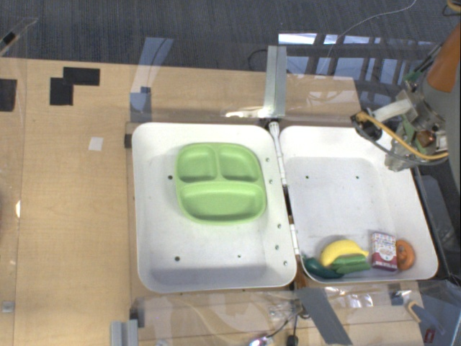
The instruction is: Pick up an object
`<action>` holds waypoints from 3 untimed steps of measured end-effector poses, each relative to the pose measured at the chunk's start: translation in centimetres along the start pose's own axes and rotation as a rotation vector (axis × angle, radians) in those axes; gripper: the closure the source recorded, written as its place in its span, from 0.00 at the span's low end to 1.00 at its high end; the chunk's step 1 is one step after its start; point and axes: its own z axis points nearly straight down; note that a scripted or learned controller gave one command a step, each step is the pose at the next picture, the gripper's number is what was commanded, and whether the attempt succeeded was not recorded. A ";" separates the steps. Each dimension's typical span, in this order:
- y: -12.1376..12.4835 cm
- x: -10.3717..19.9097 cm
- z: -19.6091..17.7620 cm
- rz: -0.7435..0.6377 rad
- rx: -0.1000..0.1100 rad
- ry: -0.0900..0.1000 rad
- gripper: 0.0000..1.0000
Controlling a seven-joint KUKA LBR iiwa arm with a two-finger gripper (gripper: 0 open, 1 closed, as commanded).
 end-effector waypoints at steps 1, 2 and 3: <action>-0.2 -7.3 3.1 -0.011 0.002 -0.003 1.00; 2.5 -11.3 7.3 0.005 0.002 -0.002 1.00; 2.5 -11.3 7.3 0.006 0.002 -0.002 0.00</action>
